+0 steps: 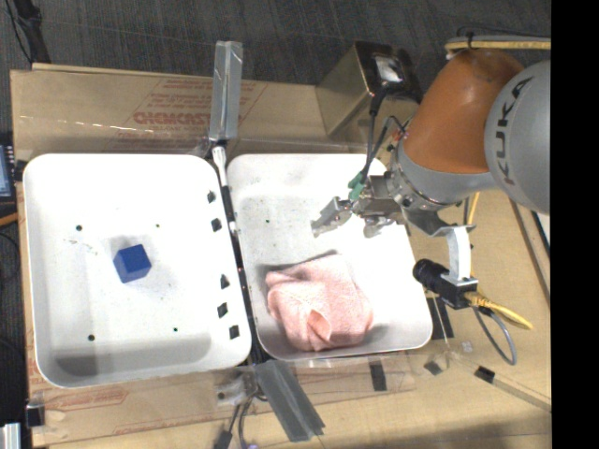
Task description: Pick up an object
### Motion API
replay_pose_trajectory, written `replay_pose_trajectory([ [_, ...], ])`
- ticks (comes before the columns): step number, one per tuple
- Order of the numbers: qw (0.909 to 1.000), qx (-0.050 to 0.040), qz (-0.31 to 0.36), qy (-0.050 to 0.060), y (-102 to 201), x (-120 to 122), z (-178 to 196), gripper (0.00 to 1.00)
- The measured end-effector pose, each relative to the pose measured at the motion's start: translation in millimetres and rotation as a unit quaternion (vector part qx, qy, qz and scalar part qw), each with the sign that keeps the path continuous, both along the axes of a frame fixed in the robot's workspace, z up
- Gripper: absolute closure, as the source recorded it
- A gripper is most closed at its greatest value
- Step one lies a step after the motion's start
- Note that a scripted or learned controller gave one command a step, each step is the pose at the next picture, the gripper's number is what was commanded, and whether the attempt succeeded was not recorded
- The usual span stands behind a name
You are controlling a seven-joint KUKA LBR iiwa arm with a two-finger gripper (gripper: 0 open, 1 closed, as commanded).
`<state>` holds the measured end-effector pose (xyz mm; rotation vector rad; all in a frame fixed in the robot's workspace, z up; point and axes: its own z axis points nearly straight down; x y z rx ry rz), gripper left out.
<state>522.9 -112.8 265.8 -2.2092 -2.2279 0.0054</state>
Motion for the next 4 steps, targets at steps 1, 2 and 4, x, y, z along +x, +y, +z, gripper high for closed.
replay_pose_trajectory([
  [1, 0.9995, -0.0001, 0.031, -0.002, -71, 25, -174, 0.0],
  [2, 0.9979, 0.0005, 0.065, -0.001, -28, 3, -175, 0.0],
  [4, 0.9958, -0.0001, 0.092, -0.003, 22, 24, -2, 1.0],
])
